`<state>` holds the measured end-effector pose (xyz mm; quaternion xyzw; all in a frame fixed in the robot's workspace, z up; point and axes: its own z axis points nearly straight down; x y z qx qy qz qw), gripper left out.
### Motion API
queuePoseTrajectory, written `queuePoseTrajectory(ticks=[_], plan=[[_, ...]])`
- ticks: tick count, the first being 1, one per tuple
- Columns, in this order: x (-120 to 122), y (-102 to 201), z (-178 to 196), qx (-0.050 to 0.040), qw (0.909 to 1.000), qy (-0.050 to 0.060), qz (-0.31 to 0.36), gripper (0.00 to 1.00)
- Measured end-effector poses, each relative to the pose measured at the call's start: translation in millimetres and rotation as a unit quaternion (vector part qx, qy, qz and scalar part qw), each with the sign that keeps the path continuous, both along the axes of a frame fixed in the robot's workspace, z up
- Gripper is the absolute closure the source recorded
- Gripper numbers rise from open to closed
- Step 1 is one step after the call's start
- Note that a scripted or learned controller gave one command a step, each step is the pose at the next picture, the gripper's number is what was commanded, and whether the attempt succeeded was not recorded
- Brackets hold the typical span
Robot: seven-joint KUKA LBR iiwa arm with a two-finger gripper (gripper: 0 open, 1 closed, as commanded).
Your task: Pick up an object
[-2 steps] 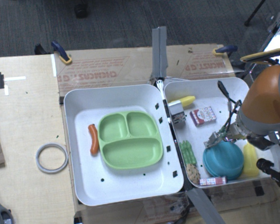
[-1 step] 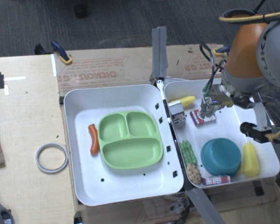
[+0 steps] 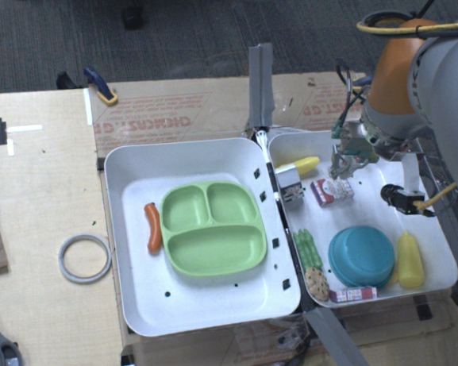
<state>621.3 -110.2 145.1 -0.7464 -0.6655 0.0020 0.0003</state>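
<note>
My gripper (image 3: 341,168) hangs over the back of the right bin (image 3: 432,224), just above a small red and white packet (image 3: 330,191). Nothing shows between its fingers. A yellow corn cob (image 3: 302,165) and a silver box (image 3: 290,189) lie to its left by the bin's wall. Nearer the front are a blue bowl (image 3: 363,256) upside down, a yellow bottle-shaped toy (image 3: 409,260), green pea pods (image 3: 307,247), a cookie (image 3: 317,284) and a small pink box (image 3: 353,293).
The left bin (image 3: 136,306) holds a green divided plate (image 3: 214,227) and an orange sausage (image 3: 152,226). On the bench to the left lie a grey ring (image 3: 85,257) and scissors (image 3: 4,361). A metal post (image 3: 260,88) rises between the bins.
</note>
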Motion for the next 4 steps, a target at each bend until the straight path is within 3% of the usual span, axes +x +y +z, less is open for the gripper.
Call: queuePoseTrajectory(ticks=[1, 2, 3, 4], plan=[[0.0, 0.4, -0.2, 0.0001, 1.0000, 0.000, 0.000, 0.00], [-85.3, -23.5, -25.5, 0.0009, 1.0000, 0.001, -0.005, 0.00], [-110.6, -33.1, -51.3, 0.0007, 0.9992, -0.004, 0.039, 0.00], [-123.9, -24.8, -47.3, -0.0030, 0.9988, -0.016, 0.045, 0.00]])
